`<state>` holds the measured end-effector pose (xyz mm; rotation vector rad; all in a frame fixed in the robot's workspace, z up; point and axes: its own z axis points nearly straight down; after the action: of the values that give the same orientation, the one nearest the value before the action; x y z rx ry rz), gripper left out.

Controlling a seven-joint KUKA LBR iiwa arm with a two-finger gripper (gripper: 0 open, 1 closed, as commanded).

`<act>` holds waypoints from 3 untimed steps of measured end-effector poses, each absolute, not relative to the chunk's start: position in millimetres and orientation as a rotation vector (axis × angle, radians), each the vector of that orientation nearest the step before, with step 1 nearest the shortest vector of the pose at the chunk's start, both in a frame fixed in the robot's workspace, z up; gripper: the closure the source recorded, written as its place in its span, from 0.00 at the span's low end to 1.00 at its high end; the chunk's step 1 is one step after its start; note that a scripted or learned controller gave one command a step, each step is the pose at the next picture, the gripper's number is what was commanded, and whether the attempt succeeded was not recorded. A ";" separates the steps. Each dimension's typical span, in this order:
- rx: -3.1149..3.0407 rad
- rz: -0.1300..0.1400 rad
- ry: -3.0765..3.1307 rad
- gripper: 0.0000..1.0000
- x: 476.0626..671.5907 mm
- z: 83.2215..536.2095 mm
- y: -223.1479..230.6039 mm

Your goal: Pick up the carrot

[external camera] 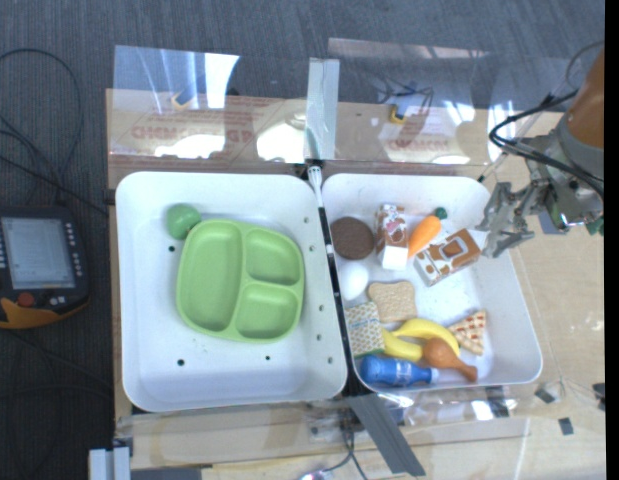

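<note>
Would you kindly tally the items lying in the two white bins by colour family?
Green: 2, the divided plate and ball
Orange: 2, the carrot and drumstick-shaped toy
Yellow: 1, the banana
Blue: 1, the bottle
Brown or tan: 5
White: 2
Total: 13

The bench (579,308) bears two white bins (149,298) side by side.

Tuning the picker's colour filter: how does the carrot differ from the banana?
The carrot is orange with a green tip; the banana is yellow. The carrot is straight and tapered; the banana curves. The carrot lies near the right bin's far side, the banana near its front. Both lie loose among other toy food, with the gripper at the bin's right edge.
</note>
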<state>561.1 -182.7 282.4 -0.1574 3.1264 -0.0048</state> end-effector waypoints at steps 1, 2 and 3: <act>-0.028 -0.003 3.129 1.00 530.1 92.3 -219.0; -0.282 -0.003 3.118 1.00 563.0 180.0 -145.5; -0.291 -0.016 3.101 1.00 533.2 132.7 -129.3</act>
<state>533.2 -129.3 132.7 -0.2907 3.1008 -0.0156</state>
